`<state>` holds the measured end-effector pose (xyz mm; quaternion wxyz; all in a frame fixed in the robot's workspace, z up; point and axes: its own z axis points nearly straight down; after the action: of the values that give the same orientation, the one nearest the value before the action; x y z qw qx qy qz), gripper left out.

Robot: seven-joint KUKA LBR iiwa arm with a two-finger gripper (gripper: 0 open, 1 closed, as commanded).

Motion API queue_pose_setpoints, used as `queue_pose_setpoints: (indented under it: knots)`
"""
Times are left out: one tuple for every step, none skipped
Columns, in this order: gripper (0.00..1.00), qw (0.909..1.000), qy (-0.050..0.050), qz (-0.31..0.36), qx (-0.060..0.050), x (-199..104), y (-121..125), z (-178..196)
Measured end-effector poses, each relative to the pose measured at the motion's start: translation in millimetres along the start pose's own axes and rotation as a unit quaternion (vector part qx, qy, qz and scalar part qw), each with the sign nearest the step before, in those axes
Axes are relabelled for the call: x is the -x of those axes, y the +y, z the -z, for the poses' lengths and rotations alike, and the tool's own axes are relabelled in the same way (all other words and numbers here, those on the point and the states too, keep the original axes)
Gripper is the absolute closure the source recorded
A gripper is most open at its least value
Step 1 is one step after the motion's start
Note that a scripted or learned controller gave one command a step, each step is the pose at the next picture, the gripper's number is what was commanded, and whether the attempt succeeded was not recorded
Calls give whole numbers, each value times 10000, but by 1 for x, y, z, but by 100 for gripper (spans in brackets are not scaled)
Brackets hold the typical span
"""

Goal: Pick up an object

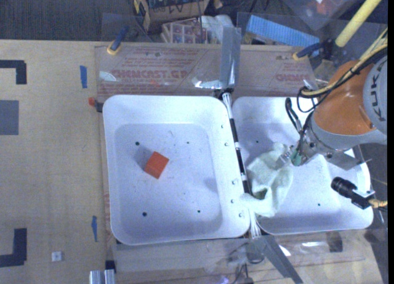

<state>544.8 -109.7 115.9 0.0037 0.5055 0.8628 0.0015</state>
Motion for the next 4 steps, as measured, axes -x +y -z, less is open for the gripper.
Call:
queue_pose_setpoints:
  knots:
    - [100, 10000, 7, -75, -19, 95, 7, 12]
    - [100, 9967, 5, -808, -17, 39, 64, 94]
    - [100, 9716, 21, -2366, -47, 13, -8, 74]
    - [100, 9464, 22, -3229, -55, -53, 9, 86]
